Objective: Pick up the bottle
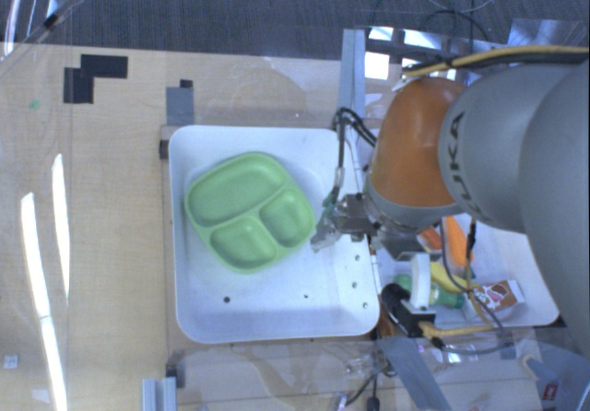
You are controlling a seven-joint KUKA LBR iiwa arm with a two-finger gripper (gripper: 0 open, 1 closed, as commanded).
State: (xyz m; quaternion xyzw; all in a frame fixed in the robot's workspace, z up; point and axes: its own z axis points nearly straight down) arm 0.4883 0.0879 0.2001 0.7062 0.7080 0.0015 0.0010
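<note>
Here, the grey arm [516,151] is being reached in from the right across two white bins, its gripper [336,223] being held low over the right edge of the left bin [267,308], just beside a green divided plate [249,209]; whether anything is being gripped cannot be told from this angle. The bottle [422,282], white with a yellow-green part, is being left among clutter in the right bin [539,308], beside an orange carrot-like item [454,241] and a small brown carton [498,294]. It is lying to the right of the gripper and nearer the camera, its long axis apparently running roughly front to back, so a short shift that way is judged necessary.
</note>
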